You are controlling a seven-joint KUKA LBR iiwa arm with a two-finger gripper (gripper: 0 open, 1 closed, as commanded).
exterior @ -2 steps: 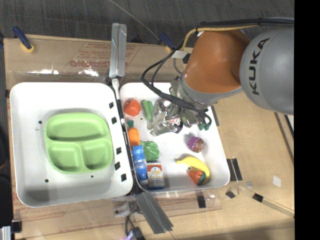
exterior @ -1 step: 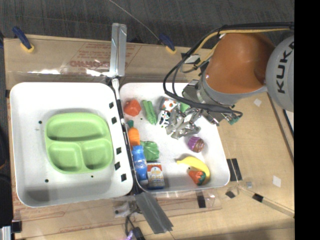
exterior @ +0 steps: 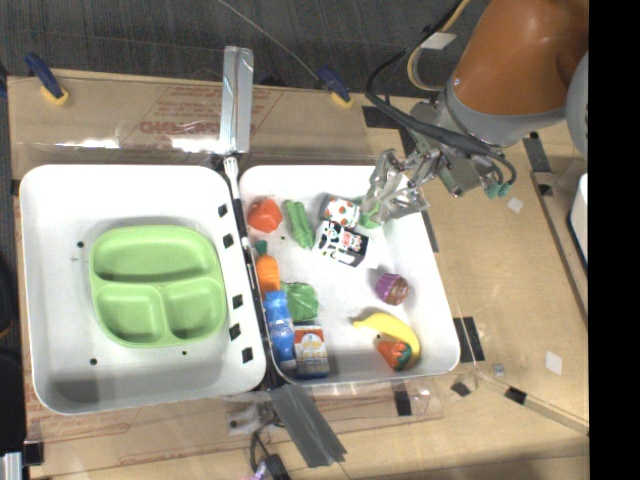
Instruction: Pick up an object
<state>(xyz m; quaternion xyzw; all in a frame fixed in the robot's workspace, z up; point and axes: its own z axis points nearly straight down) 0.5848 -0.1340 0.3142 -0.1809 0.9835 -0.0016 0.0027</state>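
Observation:
My gripper (exterior: pixel 396 194) hangs over the far right corner of the right bin (exterior: pixel 425 258), just right of a black-and-white spotted toy (exterior: pixel 340 211). A small green piece (exterior: pixel 371 218) shows right below the gripper; whether it is held I cannot tell. A second spotted item (exterior: pixel 343 244) lies beside the first. Also in this bin are an orange-red piece (exterior: pixel 264 215), a green vegetable (exterior: pixel 298 223), a purple item (exterior: pixel 391 287), a banana (exterior: pixel 385 325) and a red-orange fruit (exterior: pixel 398 353).
Along the right bin's left wall lie a carrot (exterior: pixel 266 271), a green leafy toy (exterior: pixel 300 298), a blue bottle (exterior: pixel 279 326) and a small carton (exterior: pixel 311 352). The left bin (exterior: pixel 50 218) holds a green divided plate (exterior: pixel 157 284). Cables trail from the wrist.

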